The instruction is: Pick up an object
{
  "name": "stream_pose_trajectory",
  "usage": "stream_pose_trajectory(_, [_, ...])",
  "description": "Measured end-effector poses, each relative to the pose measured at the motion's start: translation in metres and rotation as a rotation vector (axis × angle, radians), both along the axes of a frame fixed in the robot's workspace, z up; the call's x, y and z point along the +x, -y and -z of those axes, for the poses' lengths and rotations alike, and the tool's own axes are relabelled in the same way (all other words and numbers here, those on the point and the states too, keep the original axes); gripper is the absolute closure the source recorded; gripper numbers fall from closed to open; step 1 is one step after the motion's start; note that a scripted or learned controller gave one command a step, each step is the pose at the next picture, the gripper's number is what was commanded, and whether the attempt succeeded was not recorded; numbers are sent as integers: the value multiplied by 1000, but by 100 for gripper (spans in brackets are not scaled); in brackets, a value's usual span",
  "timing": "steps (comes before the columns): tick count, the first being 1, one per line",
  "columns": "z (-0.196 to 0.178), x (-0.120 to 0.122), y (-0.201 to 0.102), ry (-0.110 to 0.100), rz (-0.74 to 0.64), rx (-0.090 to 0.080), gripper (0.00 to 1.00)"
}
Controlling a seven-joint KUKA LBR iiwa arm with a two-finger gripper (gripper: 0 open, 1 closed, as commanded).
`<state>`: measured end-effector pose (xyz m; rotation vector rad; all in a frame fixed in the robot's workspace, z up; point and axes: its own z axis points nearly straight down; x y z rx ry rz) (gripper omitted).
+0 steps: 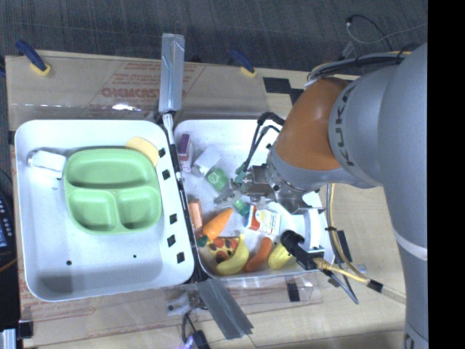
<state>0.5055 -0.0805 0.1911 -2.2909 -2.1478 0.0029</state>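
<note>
Approach step of the pick, by judgement, with nothing seen in the grasp. Along the near edge of the right bin (218,131), a heap of toy food: banana (231,262) toward the near-left corner, an orange-red piece (259,253) and a yellow fruit (279,257) beside it toward the near-right. Just beyond, nearer the bin's middle, a carrot (218,222) tilted against the heap. Just past the carrot, the gripper (243,186), hanging over the bin's middle below the orange band (312,133); released or clenched cannot be told at this angle. Farther in, a small green item (216,177) and a dark red box (184,149) near the far-left corner. Likeliest targets: the carrot or the small pieces close below. Calls next for a straight descent onto a single piece, closing across its narrow side, clear of crowding neighbours and of the bin's left wall. In the left bin (43,267), a green divided tray (112,187) across the middle, a yellow disc (143,148) at the tray's far-right corner, a white piece (47,160) at its far-left. Surface and room: pale wooden bench (94,318) along the near edge, a metal bar (172,71) standing between the bins at the far side, a cardboard sheet (109,86) along the far edge held by blue clamps (33,57), dark carpet (218,13) beyond.
</note>
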Motion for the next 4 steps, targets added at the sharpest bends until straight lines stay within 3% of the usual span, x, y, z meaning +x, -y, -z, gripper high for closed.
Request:
stream_pose_trajectory(1, [86, -16, 44, 11, -156, -4, 0])
stream_pose_trajectory(2, [86, -16, 44, 11, -156, -4, 0])
stream_pose_trajectory(3, [77, -16, 45, 9, -161, -5, 100])
stream_pose_trajectory(4, [64, -14, 62, -2, -146, 2, 100])
